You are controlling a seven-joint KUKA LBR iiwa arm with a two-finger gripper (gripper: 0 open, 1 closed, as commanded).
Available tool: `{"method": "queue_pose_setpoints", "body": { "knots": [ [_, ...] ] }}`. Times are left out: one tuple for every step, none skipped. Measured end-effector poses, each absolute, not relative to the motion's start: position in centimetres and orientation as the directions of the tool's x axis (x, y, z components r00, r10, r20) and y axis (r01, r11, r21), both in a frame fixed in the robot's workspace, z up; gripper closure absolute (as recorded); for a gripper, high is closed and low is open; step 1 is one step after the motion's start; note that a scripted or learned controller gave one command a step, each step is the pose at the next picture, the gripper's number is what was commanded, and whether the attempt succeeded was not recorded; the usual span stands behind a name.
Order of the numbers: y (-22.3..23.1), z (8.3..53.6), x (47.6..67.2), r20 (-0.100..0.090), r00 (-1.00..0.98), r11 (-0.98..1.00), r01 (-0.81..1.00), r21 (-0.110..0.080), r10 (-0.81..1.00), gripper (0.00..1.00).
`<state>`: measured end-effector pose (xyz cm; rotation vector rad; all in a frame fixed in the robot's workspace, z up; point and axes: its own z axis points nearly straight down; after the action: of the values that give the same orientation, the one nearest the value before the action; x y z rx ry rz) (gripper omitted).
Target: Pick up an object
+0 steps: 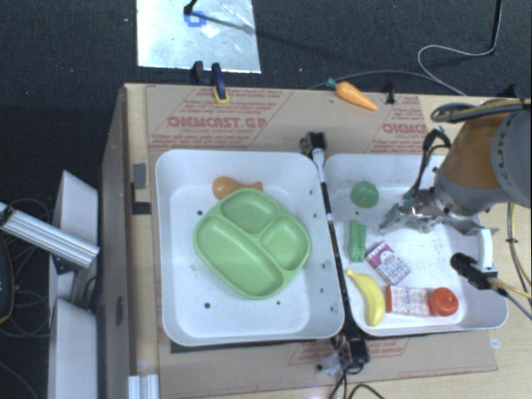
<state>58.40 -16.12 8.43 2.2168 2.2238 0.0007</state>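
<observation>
Bench: brown board with red print, two white bins side by side on it.

Left bin: big green divided plate sits near centre, tilted. Orange-brown item just off the plate's 11 o'clock edge, touching or nearly so (too blurred to name).

Right bin: arm comes in from 3 o'clock, grey with the orange band above the wrist. Gripper is low over the bin's middle, pointing toward 9 o'clock. Finger spread: cannot tell, too much metal clutter, and nothing is visibly between them.

Pickable items in the right bin, big to small:
- yellow banana at 7 o'clock of the bin, near the bottom-left corner
- red-and-white flat packet just at 3 o'clock of the banana
- pink-and-white small box at 5 o'clock of the gripper, near
- green stick-shaped piece along the left wall, at 8 o'clock of the gripper
- green round ball at 10 o'clock of the gripper, near
- red round item touching the packet's right end

Outside the bins: carrot on the bench at 12 o'clock of the right bin.
</observation>
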Motion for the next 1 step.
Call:
{"method": "queue_pose_setpoints", "body": {
  "knots": [
    [-9.97, 8.49, 62.16, 0.0, -0.004, 0.004, 1.0, 0.002, 1.0, 0.0]
  ]
}}
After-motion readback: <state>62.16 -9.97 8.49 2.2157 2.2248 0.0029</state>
